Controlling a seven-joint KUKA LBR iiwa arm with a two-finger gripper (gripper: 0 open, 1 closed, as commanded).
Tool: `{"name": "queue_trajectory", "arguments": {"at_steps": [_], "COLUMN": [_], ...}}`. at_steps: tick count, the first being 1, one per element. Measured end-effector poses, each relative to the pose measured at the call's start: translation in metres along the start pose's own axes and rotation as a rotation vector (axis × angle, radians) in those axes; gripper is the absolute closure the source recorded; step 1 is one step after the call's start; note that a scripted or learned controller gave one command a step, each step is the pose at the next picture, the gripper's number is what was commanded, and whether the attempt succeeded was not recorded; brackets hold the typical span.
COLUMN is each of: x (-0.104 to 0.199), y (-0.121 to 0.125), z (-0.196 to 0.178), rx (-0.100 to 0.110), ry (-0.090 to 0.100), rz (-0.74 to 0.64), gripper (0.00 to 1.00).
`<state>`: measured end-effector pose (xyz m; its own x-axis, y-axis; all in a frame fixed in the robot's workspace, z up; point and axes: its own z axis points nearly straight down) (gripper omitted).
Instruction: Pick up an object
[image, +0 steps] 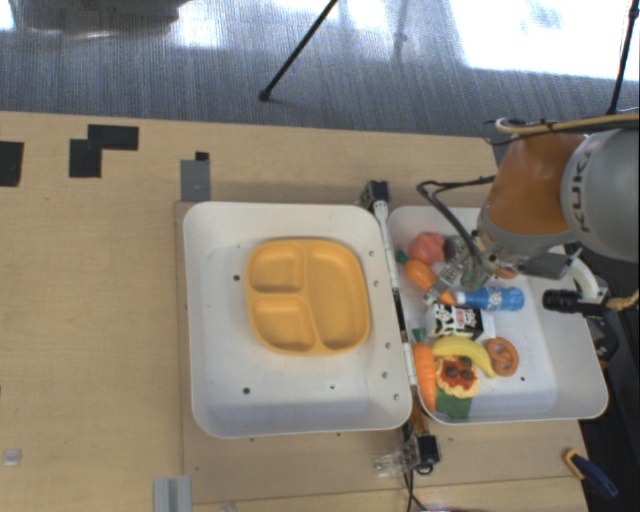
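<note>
The right bin (565, 385) holds several toy foods: a red tomato-like piece (427, 246), an orange carrot piece (420, 273), a blue bottle (495, 298), a black-and-white carton (458, 320), a banana (470, 350), a pretzel (501, 356), a long carrot (425, 372) and a pizza-like piece (457, 378). My gripper (462, 270) hangs low over the bin's upper part, just right of the orange carrot piece and above the blue bottle. Nothing can be made out between its fingers.
The left bin (220, 390) carries a yellow divided plate (305, 295). A black ridge with a clamp (378, 195) separates the two bins. The arm's orange band (530, 185) covers the right bin's far corner. Wooden bench surface lies to the left.
</note>
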<state>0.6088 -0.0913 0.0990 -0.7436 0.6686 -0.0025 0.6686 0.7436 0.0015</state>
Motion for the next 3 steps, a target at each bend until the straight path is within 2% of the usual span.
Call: {"name": "queue_trajectory", "arguments": {"at_steps": [1,2,3], "x": [-0.021,-0.025,0.009], "y": [0.051,0.054,0.075], "z": [-0.088,-0.088,-0.086], "rx": [-0.001,0.001,-0.002], "ry": [-0.01,-0.011,-0.001], "rz": [-0.239,-0.317,-0.14], "gripper": [1.0,1.0,1.0]}}
